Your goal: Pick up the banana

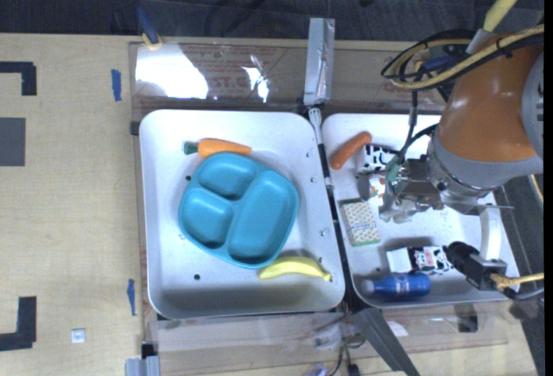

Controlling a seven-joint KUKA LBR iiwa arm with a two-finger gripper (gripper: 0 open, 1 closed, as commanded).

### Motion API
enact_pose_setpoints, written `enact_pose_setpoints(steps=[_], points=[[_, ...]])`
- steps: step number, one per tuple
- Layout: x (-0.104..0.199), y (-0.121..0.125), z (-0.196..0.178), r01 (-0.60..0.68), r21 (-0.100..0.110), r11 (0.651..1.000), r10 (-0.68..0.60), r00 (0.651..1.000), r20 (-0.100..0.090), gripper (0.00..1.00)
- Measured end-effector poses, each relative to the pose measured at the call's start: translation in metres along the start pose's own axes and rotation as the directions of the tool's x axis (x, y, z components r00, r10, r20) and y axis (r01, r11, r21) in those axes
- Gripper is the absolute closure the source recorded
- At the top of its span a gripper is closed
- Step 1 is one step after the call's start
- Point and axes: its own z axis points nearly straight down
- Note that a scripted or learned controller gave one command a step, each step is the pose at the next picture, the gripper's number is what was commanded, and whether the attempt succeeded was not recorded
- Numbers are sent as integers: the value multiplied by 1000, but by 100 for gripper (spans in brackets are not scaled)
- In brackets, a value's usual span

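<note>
Banana (295,270): lies flat in the left bin (164,219), at its near edge toward the right corner, touching or just beside the near rim of the blue tray (239,208).
Gripper (399,200): hangs low over the right bin (501,296), well apart from the banana; whether it is apart or together I cannot tell, and nothing shows clamped in it.
Arm (488,119): reaches in from the right, its orange band above the right bin.
Risk, wrong bin: the gripper sits among the right bin's clutter, near the sausage (349,149), the patterned card (361,223) and the cow-print box (377,158); closing here would likely take one of these instead.
Risk, crossing: the wall between the bins lies on the path to the banana; a low traverse could strike it.
Risk, tight spot: the banana is hemmed in by the tray on its far side and the bin wall on its near side, so a finger may land on the tray rim or wall and fail to straddle the fruit.
Risk, slip: the banana is curved and smooth; an off-centre pinch near the tip could squeeze it out.
Risk, lookalike: the carrot (220,147) at the far side of the tray is long too.
</note>
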Motion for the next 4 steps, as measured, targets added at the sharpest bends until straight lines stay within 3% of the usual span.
enact_pose_setpoints(steps=[1, 2, 3, 4], points=[[95, -9, -30, 2, -7, 1000, -2, 1000, 0, 100], [182, -5, -98, 48, -6, 999, -48, 999, 3, 100], [182, -5, -98, 48, -6, 999, -48, 999, 3, 0], [243, -19, -180, 2, -8, 1000, -2, 1000, 4, 0]])
